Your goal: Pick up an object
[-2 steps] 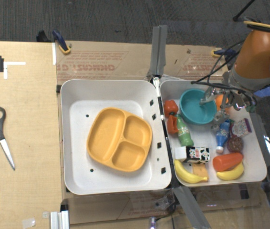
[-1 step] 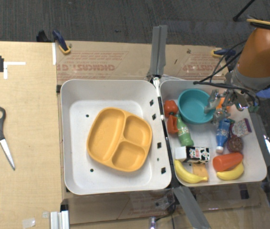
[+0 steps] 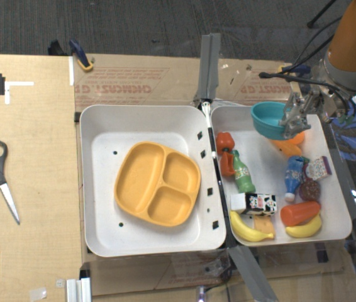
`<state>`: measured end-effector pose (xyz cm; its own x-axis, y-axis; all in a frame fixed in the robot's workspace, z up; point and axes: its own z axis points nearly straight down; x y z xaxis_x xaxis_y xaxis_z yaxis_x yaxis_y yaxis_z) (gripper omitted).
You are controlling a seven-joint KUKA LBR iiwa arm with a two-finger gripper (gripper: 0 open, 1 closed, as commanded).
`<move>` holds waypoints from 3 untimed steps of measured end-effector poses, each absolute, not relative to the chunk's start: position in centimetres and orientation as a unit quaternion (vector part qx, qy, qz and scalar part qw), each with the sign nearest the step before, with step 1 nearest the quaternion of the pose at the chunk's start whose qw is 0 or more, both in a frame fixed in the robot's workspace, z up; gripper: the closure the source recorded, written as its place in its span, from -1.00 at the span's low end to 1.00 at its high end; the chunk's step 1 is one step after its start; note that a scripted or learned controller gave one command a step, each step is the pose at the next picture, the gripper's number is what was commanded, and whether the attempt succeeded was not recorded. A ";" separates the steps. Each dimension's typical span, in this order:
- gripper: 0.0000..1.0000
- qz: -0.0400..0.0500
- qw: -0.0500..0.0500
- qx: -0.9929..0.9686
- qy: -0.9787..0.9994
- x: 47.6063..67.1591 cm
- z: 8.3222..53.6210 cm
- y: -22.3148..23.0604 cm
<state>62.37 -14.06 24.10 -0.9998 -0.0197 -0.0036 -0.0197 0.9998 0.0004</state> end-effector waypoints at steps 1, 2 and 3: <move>1.00 -0.001 0.003 -0.076 0.997 54.4 11.5 -13.6; 1.00 -0.009 0.030 0.040 0.999 50.0 10.8 -12.0; -1.00 -0.001 0.004 0.037 0.999 48.6 9.3 -11.1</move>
<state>48.61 -11.12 9.30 -0.9973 0.0731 -0.0071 0.0731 0.9973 -0.0014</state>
